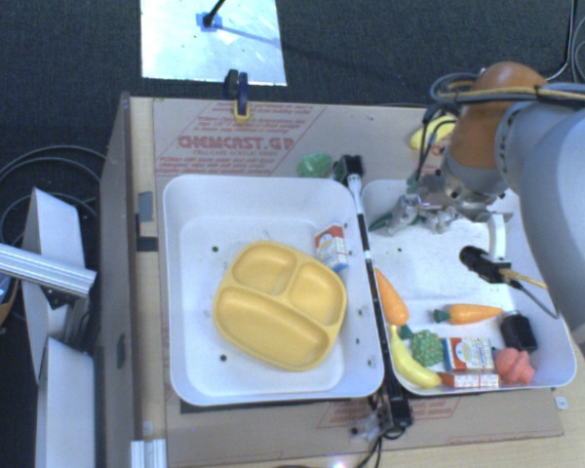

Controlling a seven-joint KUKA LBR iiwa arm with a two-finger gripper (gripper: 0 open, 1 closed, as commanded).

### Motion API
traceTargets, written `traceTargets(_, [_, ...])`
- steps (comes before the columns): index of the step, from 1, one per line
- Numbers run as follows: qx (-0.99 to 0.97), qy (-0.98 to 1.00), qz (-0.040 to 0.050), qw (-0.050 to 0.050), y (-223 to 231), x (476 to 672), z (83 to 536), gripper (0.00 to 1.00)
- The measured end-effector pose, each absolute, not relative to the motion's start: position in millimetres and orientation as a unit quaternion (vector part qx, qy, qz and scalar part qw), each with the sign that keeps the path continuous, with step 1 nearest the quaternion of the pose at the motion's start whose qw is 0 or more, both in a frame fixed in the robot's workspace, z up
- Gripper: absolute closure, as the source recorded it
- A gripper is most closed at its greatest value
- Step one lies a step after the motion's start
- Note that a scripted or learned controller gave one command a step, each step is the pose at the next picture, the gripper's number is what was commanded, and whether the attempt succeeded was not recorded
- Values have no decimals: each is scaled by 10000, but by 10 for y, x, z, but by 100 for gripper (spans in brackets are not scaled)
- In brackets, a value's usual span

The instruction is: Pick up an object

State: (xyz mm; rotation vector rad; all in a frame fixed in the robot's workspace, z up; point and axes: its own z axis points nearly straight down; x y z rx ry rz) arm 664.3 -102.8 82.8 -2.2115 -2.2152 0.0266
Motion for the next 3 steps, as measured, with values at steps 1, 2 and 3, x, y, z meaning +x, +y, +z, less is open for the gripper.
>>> traceTargets(1, [-7063, -7078, 81, 56, -1039, 6645, 827, 0])
traceTargets(2, [-7075, -7067, 19, 23, -1602, 6669, 840, 0])
traceTargets(3, [-7071, -7071, 9, 5, -1569, 6240, 844, 0])
